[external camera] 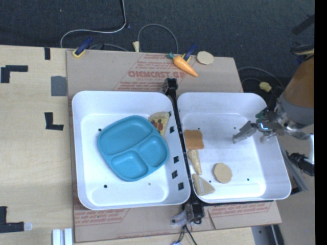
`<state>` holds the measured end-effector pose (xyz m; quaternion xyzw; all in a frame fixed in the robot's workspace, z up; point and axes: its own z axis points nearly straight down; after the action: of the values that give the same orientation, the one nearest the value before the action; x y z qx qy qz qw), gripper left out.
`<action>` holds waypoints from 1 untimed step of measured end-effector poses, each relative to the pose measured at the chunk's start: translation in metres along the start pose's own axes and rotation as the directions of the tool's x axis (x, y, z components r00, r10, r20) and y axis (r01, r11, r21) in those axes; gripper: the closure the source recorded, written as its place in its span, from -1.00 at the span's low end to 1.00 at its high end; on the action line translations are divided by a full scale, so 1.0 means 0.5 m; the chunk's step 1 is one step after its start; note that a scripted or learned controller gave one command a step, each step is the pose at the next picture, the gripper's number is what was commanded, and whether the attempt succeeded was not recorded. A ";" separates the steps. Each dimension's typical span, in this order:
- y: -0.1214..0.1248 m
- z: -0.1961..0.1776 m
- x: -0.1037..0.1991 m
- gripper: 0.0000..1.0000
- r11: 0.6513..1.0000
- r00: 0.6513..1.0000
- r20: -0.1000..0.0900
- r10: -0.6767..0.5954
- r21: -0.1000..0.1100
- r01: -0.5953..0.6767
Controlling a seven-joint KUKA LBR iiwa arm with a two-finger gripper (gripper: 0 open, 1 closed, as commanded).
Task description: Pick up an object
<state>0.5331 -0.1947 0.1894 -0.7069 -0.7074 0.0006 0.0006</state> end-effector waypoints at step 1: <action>-0.085 0.180 0.136 -1.00 1.000 1.000 -0.007 -0.003 0.012 0.003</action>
<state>0.4905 -0.1268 0.0993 -0.7058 -0.7084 0.0024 0.0074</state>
